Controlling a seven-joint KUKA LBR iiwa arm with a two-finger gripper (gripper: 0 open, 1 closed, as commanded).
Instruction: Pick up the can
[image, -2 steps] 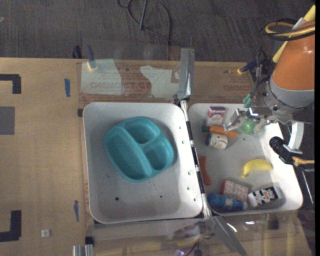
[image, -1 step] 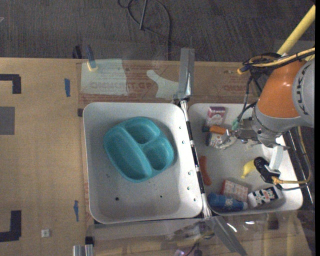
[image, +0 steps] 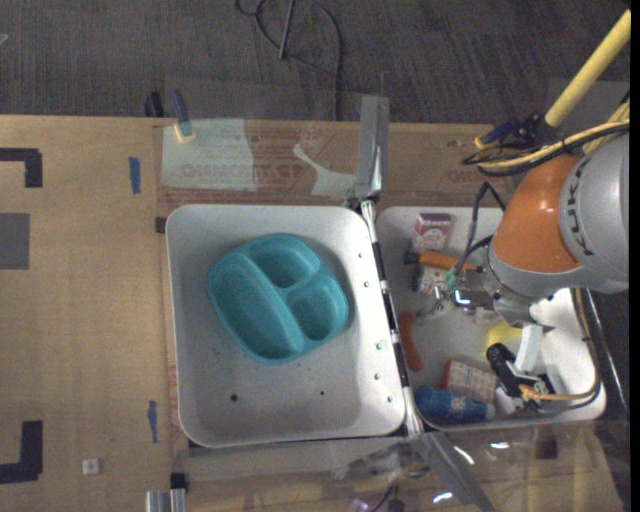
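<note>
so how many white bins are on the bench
2. The left bin holds a teal divided plate; the right bin, beside it, holds small items under the arm, which may hide more.

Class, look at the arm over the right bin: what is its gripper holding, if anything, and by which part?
It cannot be told. The arm hangs over the right bin and hides what is under its wrist, so no item shows as gripped.
</note>
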